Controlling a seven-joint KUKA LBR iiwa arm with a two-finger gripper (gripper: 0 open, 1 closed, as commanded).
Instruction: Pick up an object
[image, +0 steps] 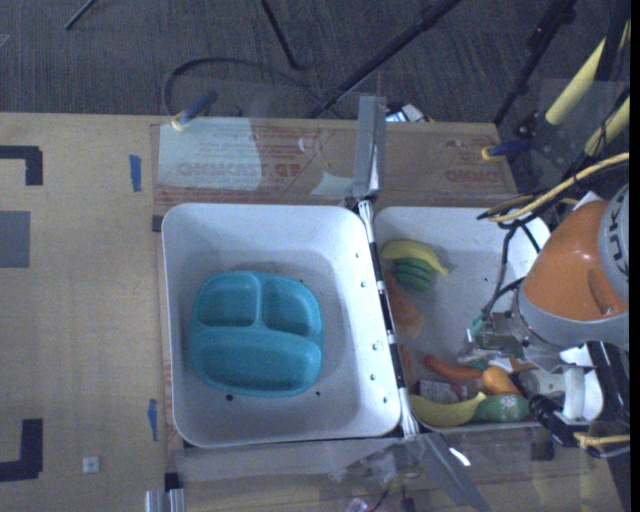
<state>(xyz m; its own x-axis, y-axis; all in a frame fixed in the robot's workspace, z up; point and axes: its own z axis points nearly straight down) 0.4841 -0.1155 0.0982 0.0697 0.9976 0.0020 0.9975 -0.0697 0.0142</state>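
Tray (256, 333) in left bin (190, 240)

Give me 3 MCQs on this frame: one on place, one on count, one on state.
1. Where does the teal plastic divided tray lie?
A. left white bin
B. right white bin
C. bare bench

2. How many compartments does the tray have?
A. two
B. three
C. five

3. How does the tray sit?
A. flat, open side up
B. flipped over
C. propped on the bin wall

Answers:
1 A: it rests on the floor of the left white bin, while the toy food sits in the right white bin under the grey arm.
2 B: two small sections above one long one.
3 A: its ridges and hollows face the camera.
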